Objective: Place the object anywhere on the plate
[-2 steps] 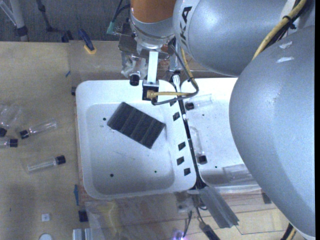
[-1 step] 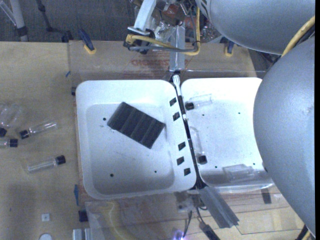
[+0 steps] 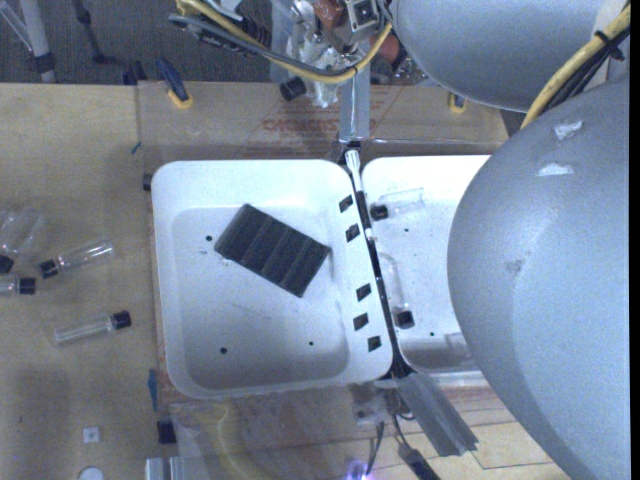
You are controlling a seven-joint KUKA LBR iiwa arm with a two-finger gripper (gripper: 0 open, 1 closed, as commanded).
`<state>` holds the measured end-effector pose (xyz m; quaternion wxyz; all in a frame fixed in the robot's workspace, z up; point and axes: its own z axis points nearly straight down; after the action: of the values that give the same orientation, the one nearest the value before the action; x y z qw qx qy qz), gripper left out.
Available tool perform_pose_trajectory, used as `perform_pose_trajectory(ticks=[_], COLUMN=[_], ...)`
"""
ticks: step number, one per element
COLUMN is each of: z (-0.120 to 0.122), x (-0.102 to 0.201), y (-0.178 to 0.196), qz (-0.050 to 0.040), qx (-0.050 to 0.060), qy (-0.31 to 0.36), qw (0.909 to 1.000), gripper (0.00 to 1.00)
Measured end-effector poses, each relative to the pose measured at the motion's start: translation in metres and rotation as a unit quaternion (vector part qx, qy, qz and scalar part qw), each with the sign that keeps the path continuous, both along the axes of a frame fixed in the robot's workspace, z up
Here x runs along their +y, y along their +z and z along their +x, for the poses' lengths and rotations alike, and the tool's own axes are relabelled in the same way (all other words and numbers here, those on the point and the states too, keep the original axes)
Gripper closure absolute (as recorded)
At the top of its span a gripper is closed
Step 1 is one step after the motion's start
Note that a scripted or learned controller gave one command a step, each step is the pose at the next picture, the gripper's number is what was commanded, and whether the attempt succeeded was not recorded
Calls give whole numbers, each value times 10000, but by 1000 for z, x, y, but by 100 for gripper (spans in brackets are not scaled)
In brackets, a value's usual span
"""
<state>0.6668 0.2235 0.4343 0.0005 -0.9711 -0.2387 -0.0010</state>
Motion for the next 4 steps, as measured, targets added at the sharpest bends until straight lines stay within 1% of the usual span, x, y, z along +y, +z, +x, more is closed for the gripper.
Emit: perform_pose_trajectory(ticks=[1, 2, 3, 4], z=[-13, -13, -10, -7], x=[0, 0, -1, -14], y=[0, 0, -70, 0], qz=[-1, -17, -8, -14], qx=[-3, 9, 17, 20], qy=[-1411, -639, -1422, -565], qw=[9900, 9980, 9898, 9984], gripper=[100, 100, 100, 100])
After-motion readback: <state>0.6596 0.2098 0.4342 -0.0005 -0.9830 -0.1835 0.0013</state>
